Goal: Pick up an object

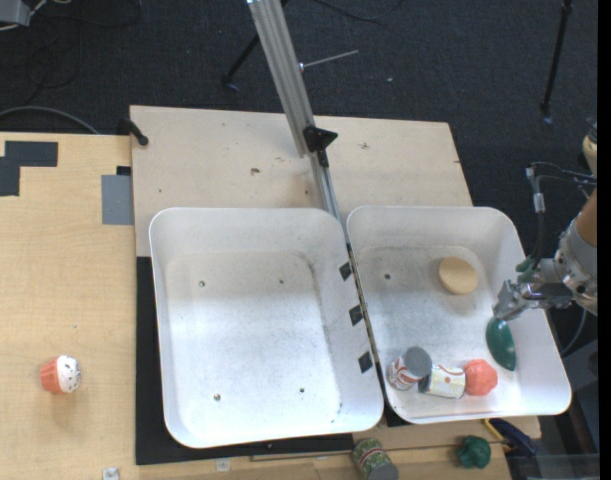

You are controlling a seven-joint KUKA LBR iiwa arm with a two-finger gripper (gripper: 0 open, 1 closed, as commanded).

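1. Gripper (512, 306) sits at right bin's (425, 223) right wall; can't tell its state.
2. Dark green object (502, 344) lies directly below it.
3. Tan disc (458, 275) is nearby, left.

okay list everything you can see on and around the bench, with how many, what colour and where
bins: 2, white, side by side on the bench
round tan object: 1, right bin, upper part
dark green object: 1, right bin, right side, below the gripper
small objects: cluster, grey, white, red, right bin's near edge
small red and white object: 1, wooden surface at left
green objects: 2, below the right bin
metal rail: 1, grey, slanting above the bins
gripper: 1, over the right bin's right side
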